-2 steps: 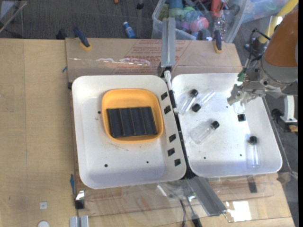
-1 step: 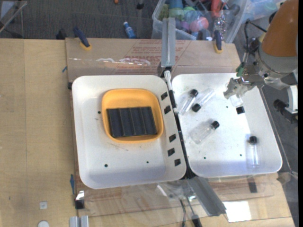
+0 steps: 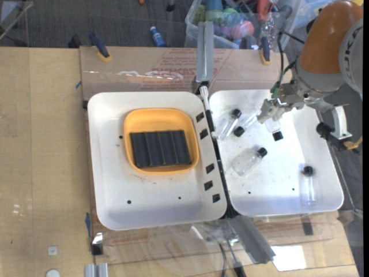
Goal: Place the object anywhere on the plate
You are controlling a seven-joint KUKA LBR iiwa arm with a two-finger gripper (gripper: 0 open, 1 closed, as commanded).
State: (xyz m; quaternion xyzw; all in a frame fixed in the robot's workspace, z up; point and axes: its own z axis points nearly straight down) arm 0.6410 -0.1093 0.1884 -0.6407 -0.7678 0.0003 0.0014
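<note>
White plastic, two shallow bins side by side on the wooden table [image 3: 40, 154], meeting at a seam with small black clips.

Left bin [image 3: 106, 201]: holds one orange plate [image 3: 134, 119], squarish with rounded corners and a raised rim. A dark ribbed rectangular insert [image 3: 161, 148] lies flat in the plate's well, covering most of it. A few small dark dots on the bin floor beside and below the plate.

Right bin [image 3: 271, 192]: several clear plastic vials with black caps, well apart from the plate.
- One vial [image 3: 248, 160] near the bin's middle, lying on its side, cap toward upper right.
- One vial [image 3: 308, 186] near the lower right wall, lying roughly upright in the view, cap at its top end.
- One vial [image 3: 229, 123] near the seam at upper left, tilted, cap at its upper end.
- Another vial [image 3: 244, 125] just beside it, cap at its lower left end.
- A further vial [image 3: 274, 128] with black cap hangs at the tip of the gripper.

Gripper [image 3: 273, 112]: reaches in from the right below the orange band, over the upper part of the right bin. Jaws look closed around the clear vial, but glare and blur make the grip uncertain; I cannot tell for sure.

Behind the bins: a cardboard sheet [image 3: 144, 65] and a clear tub of coloured toys [image 3: 242, 10].
</note>
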